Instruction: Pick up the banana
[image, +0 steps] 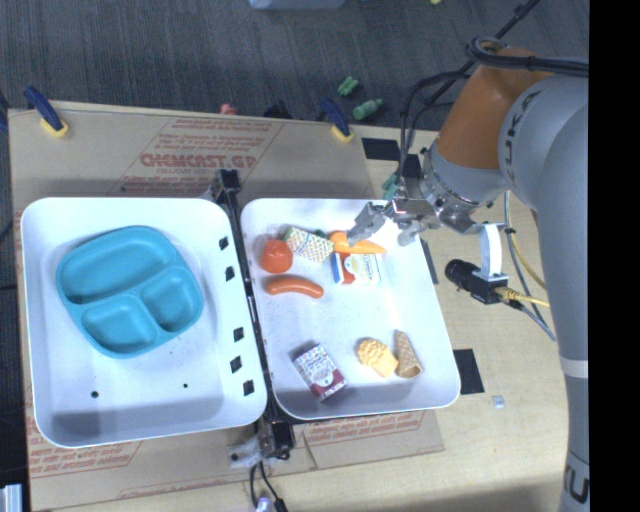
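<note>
Nothing lifted yet — the gripper (389, 224) hangs spread and empty over the right bin's (440, 345) far edge, well apart from what seems the banana (374, 355) near its front.

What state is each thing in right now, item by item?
gripper: above the right bin's far side, nothing seen between its fingers
blue tray: lying flat in the left bin
tomato: resting in the right bin
sausage: lying flat, untouched
red carton: lying on its side
ice cream cone: lying flat
</note>
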